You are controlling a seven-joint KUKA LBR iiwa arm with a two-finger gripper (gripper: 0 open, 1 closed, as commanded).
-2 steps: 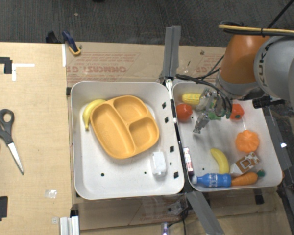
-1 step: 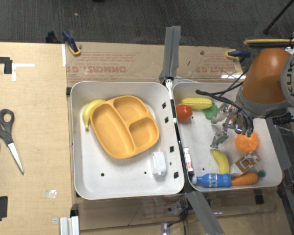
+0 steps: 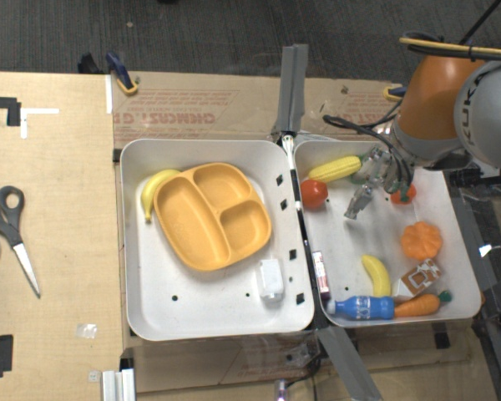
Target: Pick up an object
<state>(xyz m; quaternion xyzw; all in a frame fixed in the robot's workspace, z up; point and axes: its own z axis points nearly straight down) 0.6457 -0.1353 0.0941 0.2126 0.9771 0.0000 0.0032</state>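
Observation:
My gripper (image 3: 377, 190) hangs over the back of the right bin (image 3: 342, 257), open, with nothing between its fingers. One finger (image 3: 358, 201) points down-left toward the bin floor. A small red and green item (image 3: 404, 195) lies just right of the other finger, partly hidden by it. An ear of corn (image 3: 334, 169) lies just left of the gripper, and a red tomato (image 3: 314, 193) sits below the corn. Further forward lie an orange pumpkin (image 3: 422, 241), a small banana (image 3: 376, 274), a brown and white box (image 3: 421, 275), a blue bottle (image 3: 363, 308) and a carrot (image 3: 417, 306).
The left bin (image 3: 150, 299) holds a yellow divided plate (image 3: 213, 215), a banana (image 3: 154, 190) by its left rim and a white block (image 3: 270, 278). Scissors (image 3: 12, 232) lie on the bench at far left. A grey divider strip (image 3: 292, 98) runs behind the two bins.

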